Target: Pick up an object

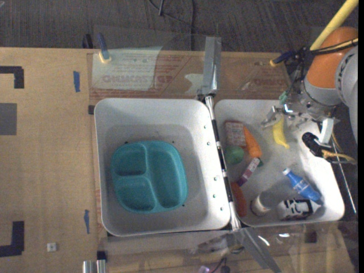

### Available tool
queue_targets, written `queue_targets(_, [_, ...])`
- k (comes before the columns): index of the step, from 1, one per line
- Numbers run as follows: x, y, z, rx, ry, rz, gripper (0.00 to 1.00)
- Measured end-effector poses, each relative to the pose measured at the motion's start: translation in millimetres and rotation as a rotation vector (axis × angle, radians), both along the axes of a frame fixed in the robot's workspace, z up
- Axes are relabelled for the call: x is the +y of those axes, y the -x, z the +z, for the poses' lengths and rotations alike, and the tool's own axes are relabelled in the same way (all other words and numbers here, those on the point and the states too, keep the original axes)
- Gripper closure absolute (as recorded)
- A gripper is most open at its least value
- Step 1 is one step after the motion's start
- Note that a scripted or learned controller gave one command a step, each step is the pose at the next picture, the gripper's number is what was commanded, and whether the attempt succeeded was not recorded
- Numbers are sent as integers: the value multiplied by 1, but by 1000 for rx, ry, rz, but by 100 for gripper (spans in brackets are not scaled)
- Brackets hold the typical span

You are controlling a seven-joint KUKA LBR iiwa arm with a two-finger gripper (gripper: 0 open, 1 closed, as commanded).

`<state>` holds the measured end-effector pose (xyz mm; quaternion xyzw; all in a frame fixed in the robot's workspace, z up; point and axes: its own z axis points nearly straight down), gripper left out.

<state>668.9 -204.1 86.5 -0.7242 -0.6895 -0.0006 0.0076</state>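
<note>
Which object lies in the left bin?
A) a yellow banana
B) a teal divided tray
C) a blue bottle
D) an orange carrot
B: the teal divided tray rests alone on the left bin's floor, while the banana, blue bottle and carrot lie in the right bin.

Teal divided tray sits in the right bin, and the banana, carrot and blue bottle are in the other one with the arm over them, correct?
Not quite. The camera view shows the teal divided tray in the left bin, not the right. The banana, carrot and blue bottle lie in the right bin, with the arm over its far corner.
</note>
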Motion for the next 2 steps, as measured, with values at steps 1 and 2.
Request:
queue_targets(1, [-2, -3, 9, -12, 12, 4, 100])
queue_targets(2, [42, 1, 139, -12, 12, 190, 100])
